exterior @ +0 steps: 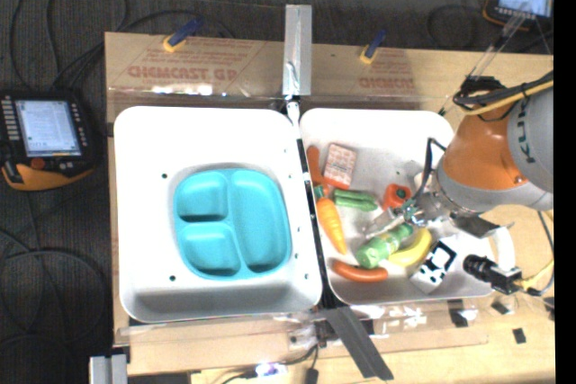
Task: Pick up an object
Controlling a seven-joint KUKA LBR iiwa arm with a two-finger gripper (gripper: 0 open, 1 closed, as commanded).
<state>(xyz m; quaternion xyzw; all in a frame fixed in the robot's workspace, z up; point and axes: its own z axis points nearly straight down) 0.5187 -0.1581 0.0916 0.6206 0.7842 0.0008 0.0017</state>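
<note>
The right bin (pixel 378 126) holds a heap of toy food. An orange carrot (pixel 331 226) lies by its left wall, with a green pod (pixel 355 200) beside it and a pink card-like box (pixel 339 164) further back. Toward the front lie a yellow banana (pixel 411 249), a green vegetable (pixel 376 251), a red chili-shaped piece (pixel 358 272) and a white and black cube (pixel 434 266). My gripper (pixel 408 213) is lowered into the bin's middle right, just above the banana and next to a small red-orange piece (pixel 396 193). The arm's orange band (pixel 477 153) hides the bin's right wall.
The left bin (pixel 144 139) holds a teal divided tray (pixel 231 222). A metal strip (pixel 297 49) stands at the back between the bins. Handheld control pendants lie at far left (pixel 43 139) and top right (pixel 520 3). Cables run across the floor.
</note>
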